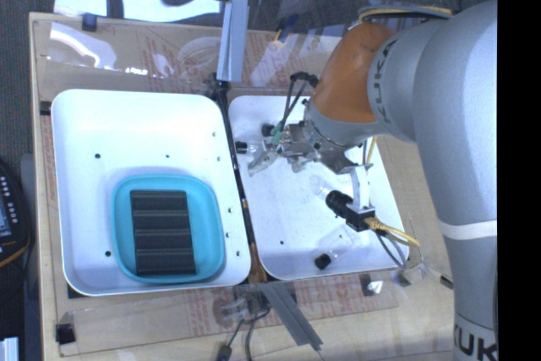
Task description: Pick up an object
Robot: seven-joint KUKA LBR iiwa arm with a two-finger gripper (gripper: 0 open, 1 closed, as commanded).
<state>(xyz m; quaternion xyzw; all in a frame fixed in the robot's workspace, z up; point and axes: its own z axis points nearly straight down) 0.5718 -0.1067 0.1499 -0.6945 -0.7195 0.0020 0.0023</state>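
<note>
camera view looks down on two white bins, and the arm [423, 72] reaches from the right over the right bin [279, 262]. the gripper [283, 146] sits low over the upper middle of that bin, wrapped in cables, and whether it is clenched or released cannot be told from here; nothing can be made out in its grasp. candidates for picking lie apart: a light blue tray with a dark ribbed insert [167, 232] rests in the lower part of the left bin [84, 123], well away from the gripper, and a small dark object [322, 261] sits near the front edge of the right bin, beside something clear and hard to make out. by the look of it, the step in hand is the descent or approach over the right bin, with no grasp yet confirmed. the next move likely calls for lining up over one chosen item, probably the nearer dark one, before closing and lifting.
</note>
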